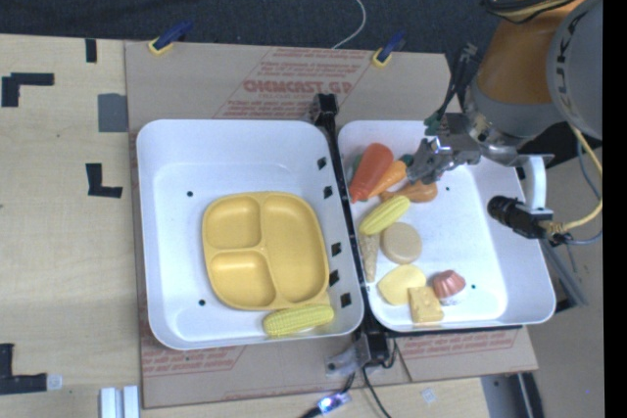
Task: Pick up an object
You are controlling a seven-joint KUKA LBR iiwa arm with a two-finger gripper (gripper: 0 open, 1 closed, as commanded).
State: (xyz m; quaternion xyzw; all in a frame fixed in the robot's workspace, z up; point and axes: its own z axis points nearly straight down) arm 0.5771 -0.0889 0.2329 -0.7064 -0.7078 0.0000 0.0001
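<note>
The gripper (427, 163) hung low over the right bin (509, 250), reaching in from the right below the arm's orange band (524, 34). Whether its jaws stood apart or together could not be told; the dark fingers blurred into one another and nothing showed plainly between them.

Just left of the jaws lay a red-orange pepper (369, 166), with a carrot (393, 177) touching its side and running toward the jaws. Directly beneath the jaws sat a small orange piece (422, 193). Farther below and left lay a yellow corn cob (385, 213), then a round beige disc (401, 243), a pale yellow piece (400, 285), a cheese wedge (425, 305) and a small reddish item (449, 284).

Well to the left of the jaws, the left bin (167, 210) held a yellow divided plate (265, 248), with a second corn cob (298, 318) touching its lower edge.
</note>
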